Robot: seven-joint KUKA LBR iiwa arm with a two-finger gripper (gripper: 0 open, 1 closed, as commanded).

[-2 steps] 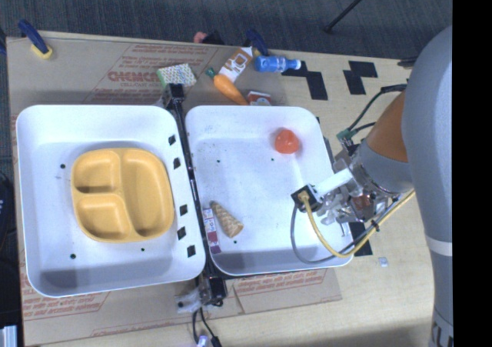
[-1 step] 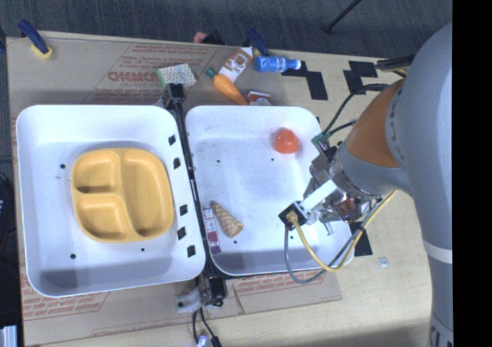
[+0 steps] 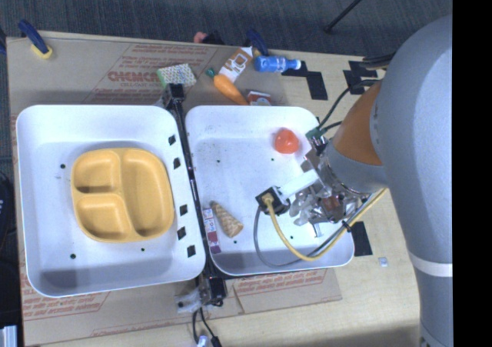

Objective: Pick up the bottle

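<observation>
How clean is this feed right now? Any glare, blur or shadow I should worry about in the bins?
Camera view: soft overall, small items fuzzy; the arm looms large and blurred at right; mild glare on the right bin; shadow under the gripper and along the left bin walls.

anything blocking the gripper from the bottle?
The small blue plastic bottle lies on the bench beyond the right white bin's far rim. The gripper is low inside that bin, so the rim and the red-orange ball lie between.

Arm: big grey arm (image 3: 419, 145) reached in from the right, bent down low.
Gripper: gripper (image 3: 307, 211) pointed left.
</observation>
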